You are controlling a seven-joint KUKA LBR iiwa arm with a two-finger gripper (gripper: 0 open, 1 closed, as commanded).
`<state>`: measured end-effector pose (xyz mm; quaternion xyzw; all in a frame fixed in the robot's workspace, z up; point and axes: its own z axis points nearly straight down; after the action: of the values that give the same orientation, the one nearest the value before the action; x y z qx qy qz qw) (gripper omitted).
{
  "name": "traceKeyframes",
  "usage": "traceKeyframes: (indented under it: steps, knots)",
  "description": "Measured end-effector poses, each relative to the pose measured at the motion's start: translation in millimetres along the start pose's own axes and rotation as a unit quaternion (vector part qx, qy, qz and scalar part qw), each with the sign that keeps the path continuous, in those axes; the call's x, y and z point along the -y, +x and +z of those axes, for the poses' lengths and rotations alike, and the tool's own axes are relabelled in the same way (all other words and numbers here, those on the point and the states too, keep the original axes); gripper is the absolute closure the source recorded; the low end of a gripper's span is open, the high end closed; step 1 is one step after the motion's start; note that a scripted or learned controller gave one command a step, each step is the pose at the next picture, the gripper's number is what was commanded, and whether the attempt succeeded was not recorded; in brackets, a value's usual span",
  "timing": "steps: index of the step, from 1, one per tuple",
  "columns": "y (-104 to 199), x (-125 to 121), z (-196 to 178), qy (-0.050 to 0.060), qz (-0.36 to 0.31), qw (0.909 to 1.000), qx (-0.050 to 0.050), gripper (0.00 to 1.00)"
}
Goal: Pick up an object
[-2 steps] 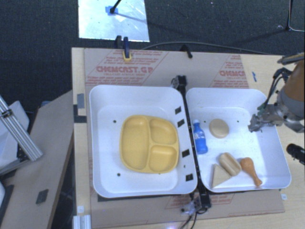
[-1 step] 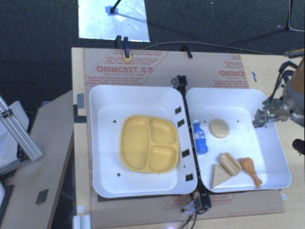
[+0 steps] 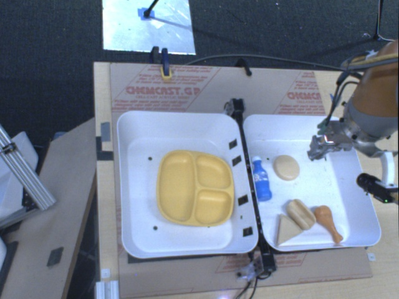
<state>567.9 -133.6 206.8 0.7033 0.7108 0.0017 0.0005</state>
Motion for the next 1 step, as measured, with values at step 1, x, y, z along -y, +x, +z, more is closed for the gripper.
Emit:
traceKeyframes:
  steps: [1]
  knots:
    - [55.5, -0.4, -12.2, 0.000, 0.000, 1.0000, 0.000, 1.00]
